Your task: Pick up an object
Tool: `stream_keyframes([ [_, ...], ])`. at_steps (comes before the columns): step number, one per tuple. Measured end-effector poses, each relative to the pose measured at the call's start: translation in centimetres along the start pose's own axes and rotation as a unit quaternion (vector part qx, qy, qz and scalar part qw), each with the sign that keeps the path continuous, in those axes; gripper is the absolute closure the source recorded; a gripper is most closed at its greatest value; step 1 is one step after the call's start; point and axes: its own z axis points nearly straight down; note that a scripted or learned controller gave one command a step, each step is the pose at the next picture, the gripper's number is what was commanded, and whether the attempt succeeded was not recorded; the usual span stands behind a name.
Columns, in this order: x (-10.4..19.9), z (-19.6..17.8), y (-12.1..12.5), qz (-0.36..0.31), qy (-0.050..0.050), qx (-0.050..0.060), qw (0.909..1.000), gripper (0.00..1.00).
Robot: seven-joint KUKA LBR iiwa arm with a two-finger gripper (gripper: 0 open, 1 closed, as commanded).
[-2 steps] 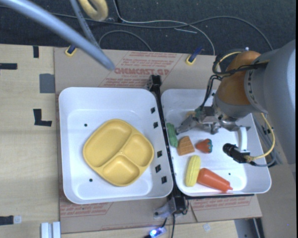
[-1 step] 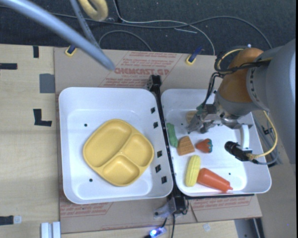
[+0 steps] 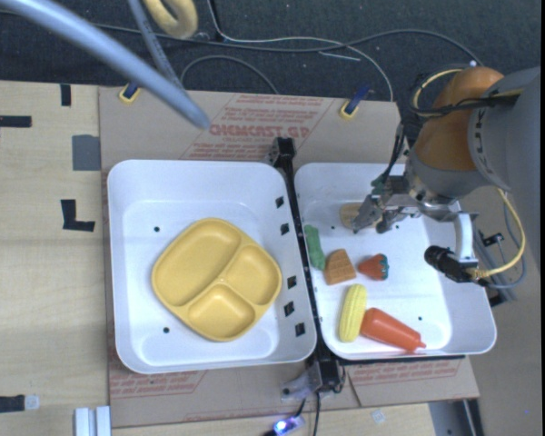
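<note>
Presently, the right bin holds the gripper low over its far left part, fingers spread, just beside a small tan piece, nothing between them. Nearer the front lie a green pod, an orange wedge, a red tomato-like piece, a corn cob and a carrot, the last two touching. Left bin: one yellow divided plate.
</note>
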Motion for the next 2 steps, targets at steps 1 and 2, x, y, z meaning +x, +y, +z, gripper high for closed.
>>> stream_keyframes([
  [1, -0.9, -4.8, 0.4, 0.0, -0.001, 0.0, 1.0, 1.0],
  [2, -0.8, -10.1, 0.5, 0.0, -0.001, -0.001, 1.0, 1.0],
])
